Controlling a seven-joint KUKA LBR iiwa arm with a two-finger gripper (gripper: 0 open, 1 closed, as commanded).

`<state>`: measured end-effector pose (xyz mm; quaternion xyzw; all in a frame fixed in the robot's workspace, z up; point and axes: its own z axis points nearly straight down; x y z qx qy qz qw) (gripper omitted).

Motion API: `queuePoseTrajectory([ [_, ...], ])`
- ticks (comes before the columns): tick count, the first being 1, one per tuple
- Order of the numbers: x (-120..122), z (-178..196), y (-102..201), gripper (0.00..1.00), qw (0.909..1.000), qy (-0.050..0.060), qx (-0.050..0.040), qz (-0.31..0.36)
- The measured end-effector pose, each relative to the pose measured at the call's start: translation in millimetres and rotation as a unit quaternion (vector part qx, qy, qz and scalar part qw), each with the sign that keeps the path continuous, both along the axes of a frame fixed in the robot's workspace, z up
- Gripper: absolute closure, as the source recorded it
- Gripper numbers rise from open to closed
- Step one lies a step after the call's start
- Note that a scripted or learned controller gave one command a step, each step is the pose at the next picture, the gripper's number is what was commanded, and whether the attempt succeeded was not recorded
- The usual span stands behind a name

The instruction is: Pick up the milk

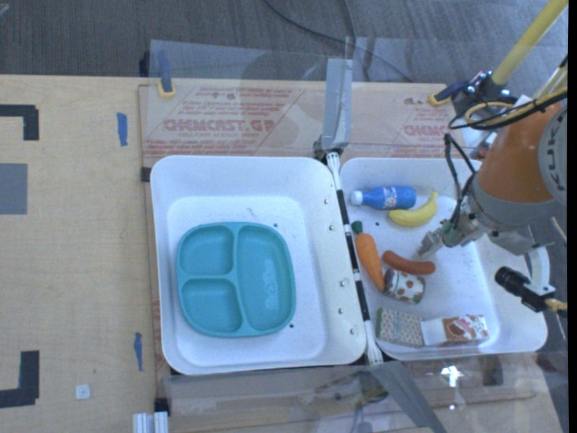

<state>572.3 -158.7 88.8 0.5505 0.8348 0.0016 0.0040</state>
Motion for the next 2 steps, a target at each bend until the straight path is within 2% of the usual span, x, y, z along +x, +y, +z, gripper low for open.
queuePoseTrajectory([
  [1, -36.4, 0.5, 36.6, 0.0, 0.9997, 0.0, 0.0, 0.024],
  [2, -45.1, 0.9, 46.4, 0.0, 0.997, -0.003, -0.0004, -0.078],
])
